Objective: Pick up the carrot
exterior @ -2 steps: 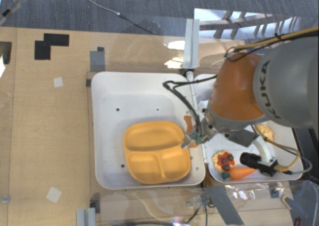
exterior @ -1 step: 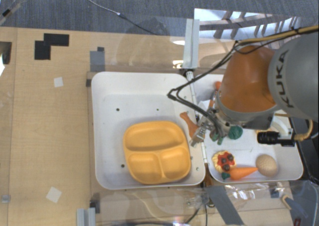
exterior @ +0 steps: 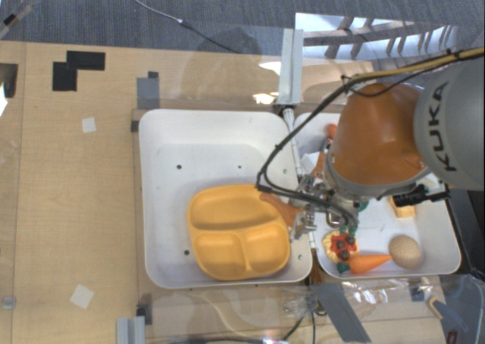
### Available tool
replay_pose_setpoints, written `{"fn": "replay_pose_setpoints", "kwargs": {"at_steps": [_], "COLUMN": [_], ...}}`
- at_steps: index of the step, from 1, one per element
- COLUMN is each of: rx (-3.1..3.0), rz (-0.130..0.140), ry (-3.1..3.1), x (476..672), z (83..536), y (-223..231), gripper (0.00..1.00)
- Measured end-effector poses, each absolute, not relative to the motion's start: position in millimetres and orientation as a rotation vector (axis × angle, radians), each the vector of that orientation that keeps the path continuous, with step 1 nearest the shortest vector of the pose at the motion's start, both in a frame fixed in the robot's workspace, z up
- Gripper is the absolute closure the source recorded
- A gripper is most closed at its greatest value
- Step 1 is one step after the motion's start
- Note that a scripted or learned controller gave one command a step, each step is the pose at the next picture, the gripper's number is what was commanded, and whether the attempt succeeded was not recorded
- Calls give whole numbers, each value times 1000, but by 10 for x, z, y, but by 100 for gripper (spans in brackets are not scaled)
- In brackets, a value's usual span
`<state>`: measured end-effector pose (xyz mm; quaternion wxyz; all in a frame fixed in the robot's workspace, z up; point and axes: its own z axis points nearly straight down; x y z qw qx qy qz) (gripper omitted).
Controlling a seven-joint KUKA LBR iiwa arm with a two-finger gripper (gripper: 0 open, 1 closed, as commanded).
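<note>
The carrot [exterior: 369,263] is orange with a green top and lies flat near the front edge of the right bin [exterior: 447,259], its tip pointing right toward an egg. My gripper [exterior: 324,214] hangs below the orange wrist band over the left side of the right bin, just above and left of the carrot. The big wrist hides most of the gripper from above. Nothing shows between its metal parts, and the carrot lies apart from them.
A yellow divided plate [exterior: 239,232] sits in the left bin [exterior: 174,153]. A beige egg [exterior: 405,251], a small yellow and red toy [exterior: 339,244] and a yellow block [exterior: 404,211] share the right bin. Cables run from the wrist across the bin divider.
</note>
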<state>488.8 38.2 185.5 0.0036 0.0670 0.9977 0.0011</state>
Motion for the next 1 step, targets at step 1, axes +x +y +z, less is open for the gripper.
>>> {"fn": "replay_pose_setpoints", "kwargs": {"at_steps": [1], "rx": [21], "rz": [-4], "ry": [3120], "x": [4901], "z": [3239], "y": [-356], "gripper": [100]}}
